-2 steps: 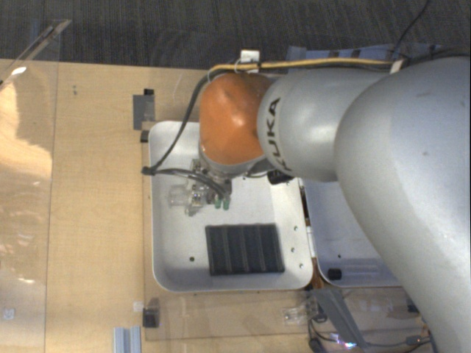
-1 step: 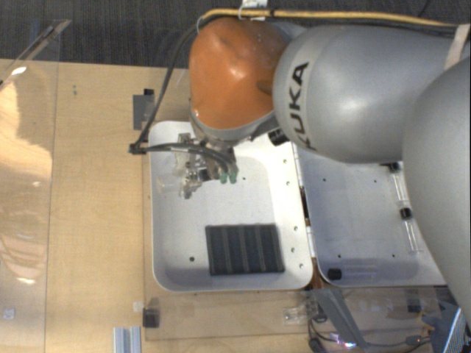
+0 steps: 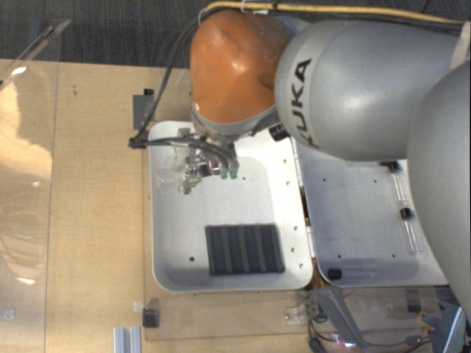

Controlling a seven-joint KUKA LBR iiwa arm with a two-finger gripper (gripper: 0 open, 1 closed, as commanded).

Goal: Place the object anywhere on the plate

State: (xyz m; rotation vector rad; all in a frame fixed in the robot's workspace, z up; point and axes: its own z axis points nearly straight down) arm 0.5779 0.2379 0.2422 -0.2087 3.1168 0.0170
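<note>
Two white bins side by side: left bin [image 3: 165, 263], right bin [image 3: 353, 263]. Arm [image 3: 353, 87] comes in from the right, orange band [image 3: 228, 65] over the left bin's far end. Gripper [image 3: 197, 166] hangs low there; can't tell its state or whether it's grasping anything. Object not identifiable. Dark ribbed plate [image 3: 243, 248] lies flat in the left bin's near half, well apart from the gripper.

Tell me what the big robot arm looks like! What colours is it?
The arm is big, round and shiny grey, with the black letters KUKA printed on it. Above the wrist sits a smooth orange band shaped like a dome. A yellow cable runs along the top, with dark cables beside it. The gripper is small, silvery metal with tiny green bits.
</note>
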